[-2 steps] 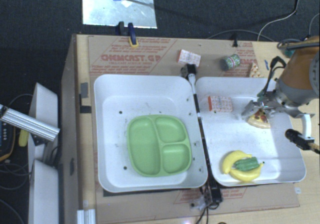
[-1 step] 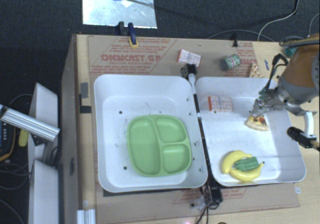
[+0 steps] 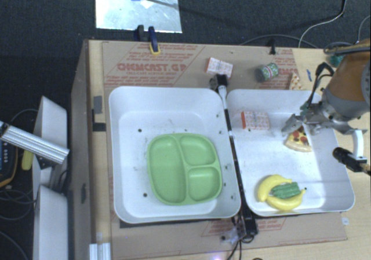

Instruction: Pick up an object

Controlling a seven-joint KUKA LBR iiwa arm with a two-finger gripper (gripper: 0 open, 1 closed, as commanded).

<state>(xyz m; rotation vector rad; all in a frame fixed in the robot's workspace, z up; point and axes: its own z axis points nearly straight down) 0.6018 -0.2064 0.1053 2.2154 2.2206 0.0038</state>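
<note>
We see our gripper point(image 3: 298, 124) low in the right bin point(image 3: 324, 204), right at the pizza slice point(image 3: 299, 140). We can't tell its state. Nothing is lifted yet; the grasp and lift remain.

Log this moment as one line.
hand over pizza, right bin | banana untouched | tray in left bin
</note>
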